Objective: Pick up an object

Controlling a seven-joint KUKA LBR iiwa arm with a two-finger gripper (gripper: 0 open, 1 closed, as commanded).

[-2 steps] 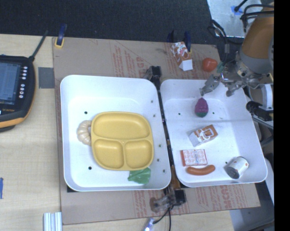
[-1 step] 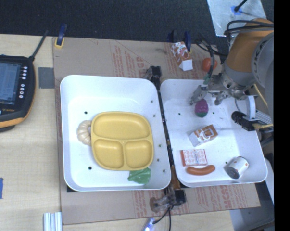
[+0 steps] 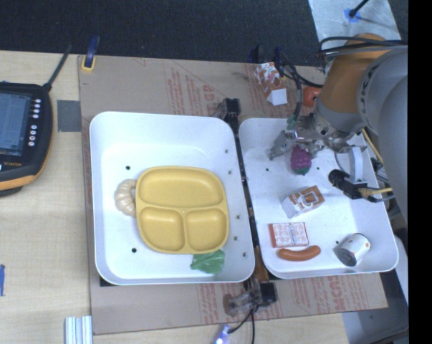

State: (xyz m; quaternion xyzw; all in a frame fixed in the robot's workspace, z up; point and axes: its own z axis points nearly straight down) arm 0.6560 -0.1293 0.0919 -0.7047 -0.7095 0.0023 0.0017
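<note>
My hand point(image 3: 296, 143) hangs low over the top of the right bin point(image 3: 269, 199), and whether it is open or closed I cannot tell from this slant. A purple, rounded, matte piece, likely a toy fruit point(image 3: 301, 160), sits right at its 6 o'clock, touching or nearly so, and I take it as the likeliest thing to grasp. I judge the pick not yet done: nothing is seen lifted clear, so closing on the fruit and raising it are left. Further toward 6 o'clock lies a small printed carton point(image 3: 302, 201), boxy and tilted, then a flat red-and-white card point(image 3: 288, 233) and beside it a smooth, glossy sausage point(image 3: 299, 253). At about 5 o'clock a shiny metal can point(image 3: 352, 249) lies on its side near the bin's corner. Toward 8 o'clock, in the left bin point(image 3: 112, 149), rests a yellow tray point(image 3: 181, 208) with three compartments, a pale bumpy lump point(image 3: 125, 196) touching its left edge and a green leafy piece point(image 3: 208, 262) at its lower rim.
</note>
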